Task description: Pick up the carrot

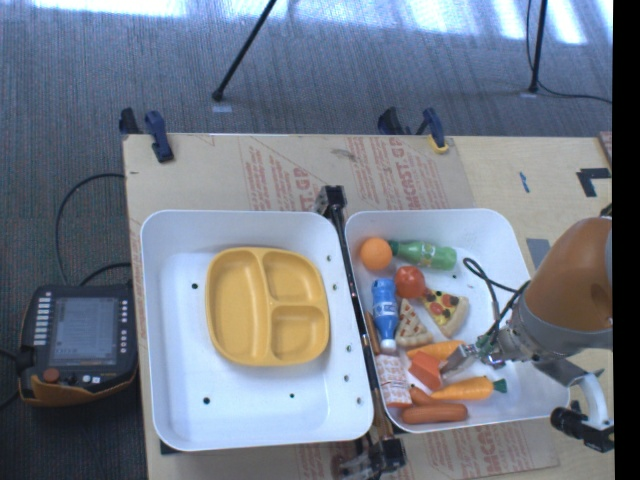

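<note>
Camera view
Left bin [180, 408]: I see a yellow divided plate [268, 305].
Right bin [500, 230]: orange ball [376, 254], green bottle [425, 256], blue bottle [385, 310], pizza slices [445, 310], sausage [433, 413].
Carrot [462, 390]: lying near the front wall, just under the gripper [462, 360].
Jaws: I can't tell; too small and blurred.

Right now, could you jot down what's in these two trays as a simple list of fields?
left bin: holds a yellow divided plate
right bin: holds a pile of toy food
carrot: lies near the front of the right bin, tip toward the left
other items: orange, green bottle, blue bottle, tomato, pizza slice, sausage
gripper: low in the right bin, just above the carrot
bench: brown board under both bins
</note>
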`<state>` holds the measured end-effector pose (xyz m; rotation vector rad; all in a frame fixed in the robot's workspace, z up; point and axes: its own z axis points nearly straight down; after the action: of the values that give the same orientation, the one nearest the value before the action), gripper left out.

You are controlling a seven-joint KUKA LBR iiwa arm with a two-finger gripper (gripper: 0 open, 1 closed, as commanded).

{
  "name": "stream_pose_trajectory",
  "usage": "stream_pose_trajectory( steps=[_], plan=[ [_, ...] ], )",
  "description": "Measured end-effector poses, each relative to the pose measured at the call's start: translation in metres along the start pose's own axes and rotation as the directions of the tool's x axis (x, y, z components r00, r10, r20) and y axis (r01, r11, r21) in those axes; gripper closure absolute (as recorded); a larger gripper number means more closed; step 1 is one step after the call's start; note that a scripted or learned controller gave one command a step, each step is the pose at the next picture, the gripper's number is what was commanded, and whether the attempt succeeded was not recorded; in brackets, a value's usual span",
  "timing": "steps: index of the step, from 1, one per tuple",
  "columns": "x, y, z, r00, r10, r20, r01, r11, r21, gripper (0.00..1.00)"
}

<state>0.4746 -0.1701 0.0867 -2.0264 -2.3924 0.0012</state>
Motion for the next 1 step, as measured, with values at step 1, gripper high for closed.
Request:
stream_pose_trajectory(
  steps=[1],
  plan=[
    [-0.0007, 0.0003, -0.01, 1.0, 0.005, -0.001, -0.005, 1.0, 0.0, 1.0]
  ],
)
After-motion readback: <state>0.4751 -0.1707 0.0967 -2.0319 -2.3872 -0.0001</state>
